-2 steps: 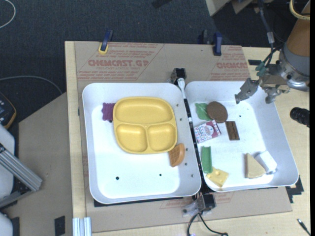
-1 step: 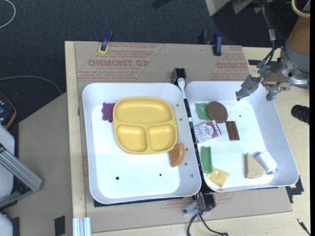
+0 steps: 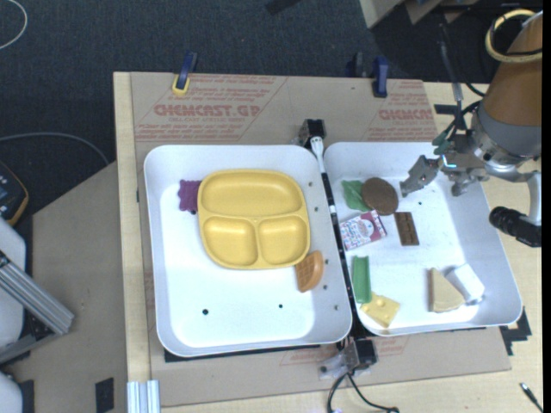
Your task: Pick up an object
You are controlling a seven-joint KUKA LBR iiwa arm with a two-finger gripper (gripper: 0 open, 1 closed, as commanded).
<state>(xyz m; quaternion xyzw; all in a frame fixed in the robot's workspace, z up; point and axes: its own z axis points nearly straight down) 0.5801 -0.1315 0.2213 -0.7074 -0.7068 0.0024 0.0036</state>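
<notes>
Seen from above, two white bins sit side by side on a bench. The left bin [image 3: 172, 256] holds a yellow divided tray [image 3: 254, 218], with a purple item [image 3: 188, 194] at its left edge and an orange piece [image 3: 309, 272] at its lower right. The right bin [image 3: 482, 256] holds small food toys, including a brown round one [image 3: 380, 194]. The gripper [image 3: 439, 175] hovers over this bin's upper part, fingers spread apart, nothing between them.

dark carpet [image 3: 103, 33] fills the top and left of the frame, a pale cable [image 3: 21, 15] looping at upper left, while a brown board [image 3: 258, 101] printed with red letters, clamped along its top edge, covers the bench at centre.
</notes>
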